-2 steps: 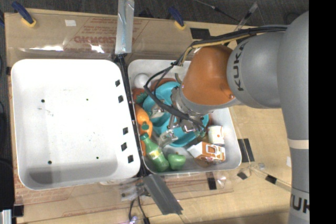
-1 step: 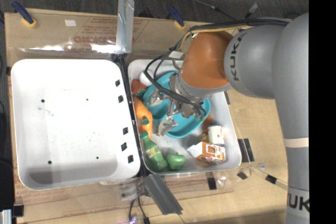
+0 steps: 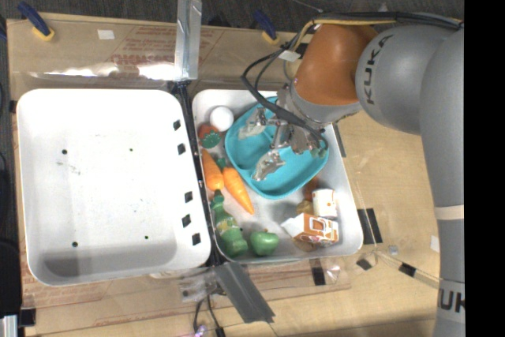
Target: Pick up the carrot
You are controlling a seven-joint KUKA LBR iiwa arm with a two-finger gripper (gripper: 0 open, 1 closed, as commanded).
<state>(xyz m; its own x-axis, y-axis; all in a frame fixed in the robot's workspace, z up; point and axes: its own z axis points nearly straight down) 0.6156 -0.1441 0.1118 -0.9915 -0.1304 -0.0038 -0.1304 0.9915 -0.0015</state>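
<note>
— Two bins, so which one has the carrot (image 3: 237, 189)?

— The right bin (image 3: 349, 201). The carrot lies on the bin floor near its left wall, slanting from upper left down to lower right, thick end up. A second orange piece (image 3: 211, 171) lies just beside it on the left, close against the wall; I cannot tell if it is another carrot.

— What sits around it?

— A blue bowl (image 3: 304, 174) just to its right, its rim touching or nearly touching the carrot's upper end. Above, a white egg-like ball (image 3: 221, 118) in the bin's top left corner, and a small red and green thing (image 3: 210, 137) below that. Under the carrot's tip, a green bottle-shaped toy (image 3: 227, 233) and a round green vegetable (image 3: 264, 242) along the bottom wall. An orange and white carton (image 3: 317, 229) lies in the lower right, with a small white box (image 3: 324, 204) just above it.

— And the gripper?

— The gripper (image 3: 278, 147) hangs over the blue bowl, to the right of the carrot and apart from it. Its metal fingers point down into the bowl, but from this slant I cannot tell whether they are spread or closed. Nothing shows between them. The orange band (image 3: 331, 63) and grey arm (image 3: 418, 75) rise behind it to the upper right.

— The left bin (image 3: 102, 102)?

— White, with a few dark specks on its floor.
</note>
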